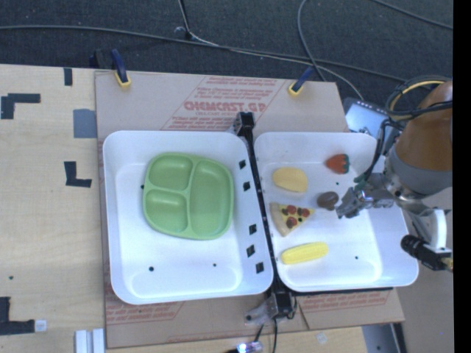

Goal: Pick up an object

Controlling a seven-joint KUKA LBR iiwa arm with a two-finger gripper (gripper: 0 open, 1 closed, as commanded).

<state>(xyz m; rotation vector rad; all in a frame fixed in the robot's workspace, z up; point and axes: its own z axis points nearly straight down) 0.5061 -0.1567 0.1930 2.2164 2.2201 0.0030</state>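
Your gripper hangs low in the right white bin, beside the small brown lump, presumably to grab it; I can't tell its state

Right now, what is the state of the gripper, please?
Gripper: open or shut cannot be told; it is low in the right bin, beside the small brown object.

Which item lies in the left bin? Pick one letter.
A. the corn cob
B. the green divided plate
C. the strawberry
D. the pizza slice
B: the green divided plate sits alone in the left bin, while the corn cob, pizza slice and strawberry all lie in the right bin.
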